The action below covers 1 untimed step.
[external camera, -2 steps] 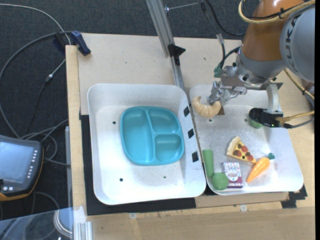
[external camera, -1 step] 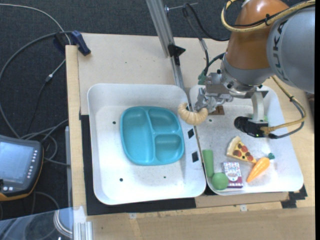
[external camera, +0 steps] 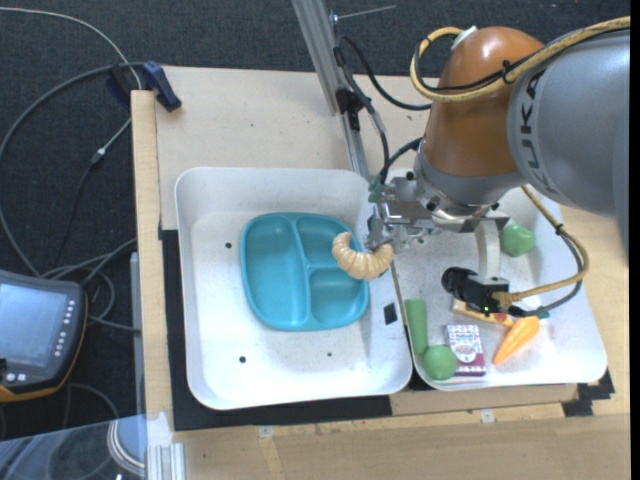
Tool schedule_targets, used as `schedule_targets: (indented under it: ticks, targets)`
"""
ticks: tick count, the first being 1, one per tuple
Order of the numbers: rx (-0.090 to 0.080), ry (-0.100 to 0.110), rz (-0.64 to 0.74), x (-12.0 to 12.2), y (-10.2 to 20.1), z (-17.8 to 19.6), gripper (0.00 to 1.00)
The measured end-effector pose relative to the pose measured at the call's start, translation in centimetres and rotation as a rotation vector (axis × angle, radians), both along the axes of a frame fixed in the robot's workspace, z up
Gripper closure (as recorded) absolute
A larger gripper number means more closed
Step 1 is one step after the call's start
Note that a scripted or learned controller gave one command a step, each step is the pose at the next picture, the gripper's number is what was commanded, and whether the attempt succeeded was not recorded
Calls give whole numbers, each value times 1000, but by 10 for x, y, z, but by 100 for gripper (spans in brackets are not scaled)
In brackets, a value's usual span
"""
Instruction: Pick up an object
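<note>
The tool (external camera: 381,240) sits above the seam between the two white bins, fingers clamped on a tan croissant (external camera: 361,259) that hangs over the blue divided plate's (external camera: 292,284) right edge.

The gripper (external camera: 380,238) sits over the seam between the two bins. A croissant (external camera: 361,259) hangs just below it, overlapping the divided plate (external camera: 290,278) in the left bin (external camera: 210,358). To its right lie a carrot (external camera: 517,338), card (external camera: 466,348) and cylinder (external camera: 416,320).
</note>
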<state>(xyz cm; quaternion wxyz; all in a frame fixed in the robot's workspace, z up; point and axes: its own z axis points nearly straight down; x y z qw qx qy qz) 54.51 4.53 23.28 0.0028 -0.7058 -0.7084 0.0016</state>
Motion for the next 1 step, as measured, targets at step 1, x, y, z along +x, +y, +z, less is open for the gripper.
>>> schedule_targets:
  ticks: [1]
  targets:
    - [1,1,1,-36,44,-9,100]
